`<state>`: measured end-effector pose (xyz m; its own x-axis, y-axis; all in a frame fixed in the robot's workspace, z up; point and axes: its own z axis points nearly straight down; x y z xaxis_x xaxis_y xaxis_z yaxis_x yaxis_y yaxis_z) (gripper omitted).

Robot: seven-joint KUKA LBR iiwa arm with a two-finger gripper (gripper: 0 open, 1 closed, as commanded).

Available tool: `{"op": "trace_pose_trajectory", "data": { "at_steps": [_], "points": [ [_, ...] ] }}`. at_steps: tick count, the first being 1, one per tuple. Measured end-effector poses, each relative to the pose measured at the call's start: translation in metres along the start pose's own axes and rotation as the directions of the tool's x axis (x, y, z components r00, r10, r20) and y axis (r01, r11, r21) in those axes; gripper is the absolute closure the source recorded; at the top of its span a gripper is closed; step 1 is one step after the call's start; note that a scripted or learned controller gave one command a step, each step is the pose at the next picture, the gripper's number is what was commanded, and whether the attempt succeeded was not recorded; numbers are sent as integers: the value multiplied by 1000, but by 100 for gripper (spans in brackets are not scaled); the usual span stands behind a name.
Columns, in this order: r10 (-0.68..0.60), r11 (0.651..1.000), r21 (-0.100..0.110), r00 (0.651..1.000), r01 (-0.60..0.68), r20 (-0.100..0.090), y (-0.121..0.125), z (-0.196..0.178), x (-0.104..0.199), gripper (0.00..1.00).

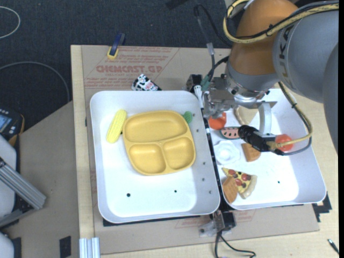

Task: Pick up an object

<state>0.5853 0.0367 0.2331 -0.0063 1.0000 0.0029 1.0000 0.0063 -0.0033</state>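
Observation:
My gripper [215, 110] hangs low over the far left corner of the right bin [301, 181], close to the wall between the two bins. Directly below it lies a small red-orange toy [216, 123], which may be touching the gripper; I cannot see it held. Beside that lie a watermelon slice [231, 133], an orange wedge [250, 152], a white round lid [226, 153] and a pizza slice [239, 181]. A red piece [284, 142] sits further right, and a beige piece [247, 115] lies partly under the wrist.
The left bin [150, 198] holds a yellow divided tray [159, 141], a yellow corn cob [116, 126] along its left and a small green piece [187, 116] at its far right corner. A black-and-white toy [145, 83] lies on the board behind the bins.

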Motion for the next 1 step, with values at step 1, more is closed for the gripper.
{"op": "trace_pose_trajectory", "data": {
  "at_steps": [1],
  "points": [
    [4,1000,-5,1000,-4,2,8,0,7,100]
  ]
}}
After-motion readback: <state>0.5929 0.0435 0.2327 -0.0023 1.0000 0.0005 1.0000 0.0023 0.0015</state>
